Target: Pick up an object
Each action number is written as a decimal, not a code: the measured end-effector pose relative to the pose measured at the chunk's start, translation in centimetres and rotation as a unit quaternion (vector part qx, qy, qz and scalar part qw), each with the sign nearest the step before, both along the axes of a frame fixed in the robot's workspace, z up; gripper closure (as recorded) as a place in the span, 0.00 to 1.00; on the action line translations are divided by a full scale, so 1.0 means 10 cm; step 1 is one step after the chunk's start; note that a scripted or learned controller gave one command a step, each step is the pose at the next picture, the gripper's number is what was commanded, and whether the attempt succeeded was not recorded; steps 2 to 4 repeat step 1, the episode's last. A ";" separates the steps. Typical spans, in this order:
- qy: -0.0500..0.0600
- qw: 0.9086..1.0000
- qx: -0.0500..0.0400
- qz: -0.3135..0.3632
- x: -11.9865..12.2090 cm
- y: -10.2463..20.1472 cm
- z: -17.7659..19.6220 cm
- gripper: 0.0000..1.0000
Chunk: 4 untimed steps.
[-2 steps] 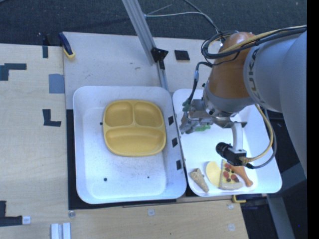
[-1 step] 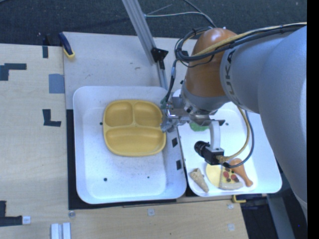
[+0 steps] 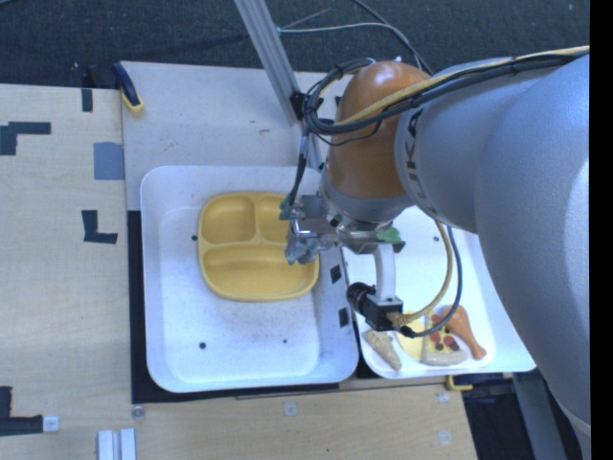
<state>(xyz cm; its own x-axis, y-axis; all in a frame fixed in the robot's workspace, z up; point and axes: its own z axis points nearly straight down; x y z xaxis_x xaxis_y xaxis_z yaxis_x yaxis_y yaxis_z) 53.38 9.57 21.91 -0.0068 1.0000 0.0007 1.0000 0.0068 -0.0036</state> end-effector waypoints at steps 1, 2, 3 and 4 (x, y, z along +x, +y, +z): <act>0.000 1.000 -0.001 -0.002 0.01 -0.02 0.00 0.00; 0.000 1.000 -0.001 -0.002 0.01 -0.02 0.00 0.00; 0.000 1.000 -0.001 -0.002 0.01 -0.02 0.00 0.00; 0.000 1.000 -0.001 -0.002 0.01 -0.02 0.00 0.00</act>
